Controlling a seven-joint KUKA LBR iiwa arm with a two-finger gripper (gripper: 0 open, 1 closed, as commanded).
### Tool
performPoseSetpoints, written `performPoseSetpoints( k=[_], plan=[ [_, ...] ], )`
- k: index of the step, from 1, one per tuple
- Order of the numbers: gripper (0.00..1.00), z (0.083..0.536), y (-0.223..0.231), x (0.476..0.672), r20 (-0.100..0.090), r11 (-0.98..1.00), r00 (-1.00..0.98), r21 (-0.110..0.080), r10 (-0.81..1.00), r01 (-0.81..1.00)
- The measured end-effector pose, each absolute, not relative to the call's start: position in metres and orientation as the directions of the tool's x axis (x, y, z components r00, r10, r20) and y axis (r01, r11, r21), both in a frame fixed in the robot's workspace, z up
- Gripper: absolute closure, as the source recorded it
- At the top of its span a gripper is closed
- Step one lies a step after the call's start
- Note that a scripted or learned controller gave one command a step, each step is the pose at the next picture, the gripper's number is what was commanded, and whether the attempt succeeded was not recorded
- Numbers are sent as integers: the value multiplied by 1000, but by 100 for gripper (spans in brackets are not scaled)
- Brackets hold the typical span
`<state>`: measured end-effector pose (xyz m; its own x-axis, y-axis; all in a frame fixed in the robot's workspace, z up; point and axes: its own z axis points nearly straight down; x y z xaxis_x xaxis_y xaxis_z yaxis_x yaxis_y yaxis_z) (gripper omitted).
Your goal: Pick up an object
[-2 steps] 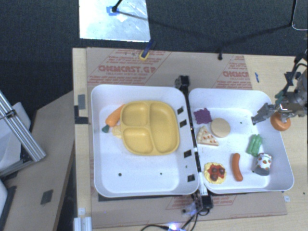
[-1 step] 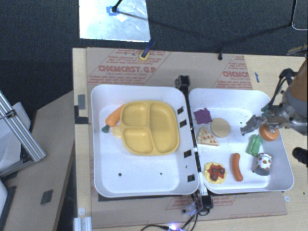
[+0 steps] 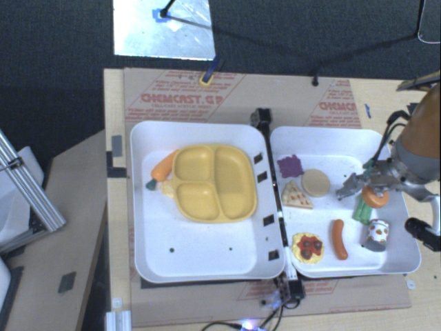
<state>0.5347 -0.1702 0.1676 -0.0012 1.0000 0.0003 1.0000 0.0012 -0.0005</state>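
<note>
Gripper [image 3: 353,185], grip unclear, over right bin [image 3: 344,138] holding perhaps seven toys; one tray [image 3: 210,183] left

Two bins sit side by side on the tabletop [image 3: 117,254], the left bin [image 3: 148,254] holding a divided plate [image 3: 210,183] near its middle, with a carrot [image 3: 162,166] touching the plate's left edge. In the right bin [image 3: 403,257], a grape bunch [image 3: 290,165] lies at the back left, a round biscuit [image 3: 316,183] just right of it, and a pizza wedge [image 3: 297,196] in front of both. Nearer the front lie a small pizza [image 3: 308,247], a sausage [image 3: 340,239] to its right, and a little can [image 3: 376,234] further right, behind which the gripper [image 3: 358,185] hangs from the right.
</note>
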Motion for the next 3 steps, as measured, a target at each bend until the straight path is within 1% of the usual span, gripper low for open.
performPoseSetpoints(
  k=[1,2,3],
  plan=[
    [0,124,-163,536,2,1,-1,-2,1000,1000],
    [0,103,-163,542,-4,5,-5,21,1000,1000],
    [100,111,-163,541,-4,5,-5,16,1000,1000]
  ],
)
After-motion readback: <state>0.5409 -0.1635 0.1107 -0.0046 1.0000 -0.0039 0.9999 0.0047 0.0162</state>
